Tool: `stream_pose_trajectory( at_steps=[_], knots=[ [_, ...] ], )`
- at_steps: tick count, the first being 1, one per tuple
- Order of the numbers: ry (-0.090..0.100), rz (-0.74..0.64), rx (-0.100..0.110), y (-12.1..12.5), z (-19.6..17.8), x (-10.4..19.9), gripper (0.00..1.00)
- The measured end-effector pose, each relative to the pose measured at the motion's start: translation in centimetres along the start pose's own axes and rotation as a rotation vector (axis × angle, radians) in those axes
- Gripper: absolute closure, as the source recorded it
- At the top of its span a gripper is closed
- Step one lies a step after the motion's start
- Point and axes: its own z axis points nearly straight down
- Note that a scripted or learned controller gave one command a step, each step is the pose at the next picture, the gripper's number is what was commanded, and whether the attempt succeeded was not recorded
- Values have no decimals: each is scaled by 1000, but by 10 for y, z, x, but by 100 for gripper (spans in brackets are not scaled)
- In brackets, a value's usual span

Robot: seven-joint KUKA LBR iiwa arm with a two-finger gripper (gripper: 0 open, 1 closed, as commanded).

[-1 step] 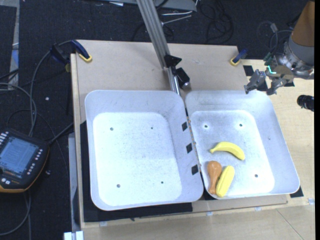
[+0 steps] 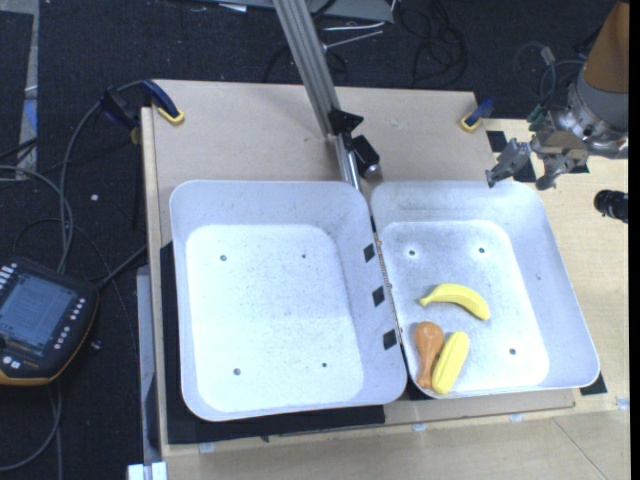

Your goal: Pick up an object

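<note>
A yellow banana (image 2: 457,300) lies in the right bin (image 2: 530,230), near its middle. Closer to the bin's front left corner a yellow corn cob (image 2: 450,361) lies beside an orange drumstick-shaped toy (image 2: 428,350), the two touching. My gripper (image 2: 524,168) hangs above the far right corner of the right bin, well away from all three objects. Its fingers are spread apart with nothing between them.
The left bin (image 2: 200,218) sits beside the right one, separated by a ridge with black clips (image 2: 381,293). A slanted metal pole (image 2: 315,63) rises from the bench behind the bins. Yellow-blue clamps (image 2: 165,103) hold the bench corners.
</note>
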Motion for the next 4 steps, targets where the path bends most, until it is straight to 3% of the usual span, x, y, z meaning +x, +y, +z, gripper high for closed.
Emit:
stream_pose_trajectory(
  at_steps=[3, 4],
  knots=[
    [1, -1, 3, 3, 155, 10, 0],
    [0, -1, 0, 4, 143, 10, 100]
  ],
)
